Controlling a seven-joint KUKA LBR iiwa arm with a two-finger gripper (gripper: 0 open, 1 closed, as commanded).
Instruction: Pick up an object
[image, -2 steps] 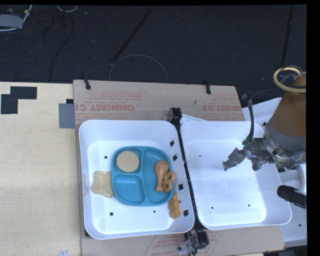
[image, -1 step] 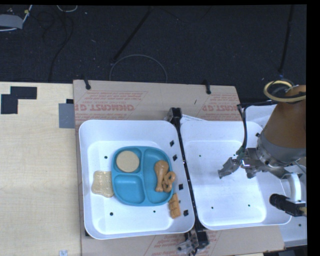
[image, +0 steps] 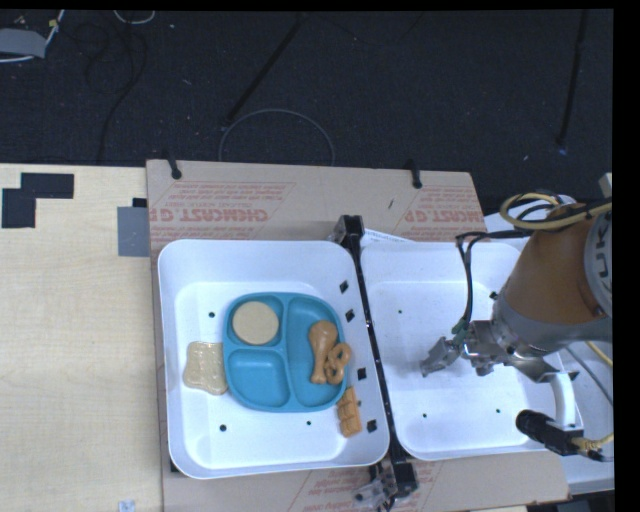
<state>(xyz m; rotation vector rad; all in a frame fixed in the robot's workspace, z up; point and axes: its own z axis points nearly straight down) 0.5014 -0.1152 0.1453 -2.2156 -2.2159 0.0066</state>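
pale wooden bench (image: 70, 340) under a cardboard sheet (image: 300, 200), dark carpet (image: 300, 70) with cables (image: 275, 135) behind.

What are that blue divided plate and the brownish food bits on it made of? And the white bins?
The blue plate looks like moulded plastic: even colour, smooth matte surface, rounded compartment walls. The round tan piece and the pretzel-like piece look like toy food, probably plastic or rubber, given their uniform colour; real food cannot be ruled out. The white bins appear to be smooth, slightly glossy plastic.
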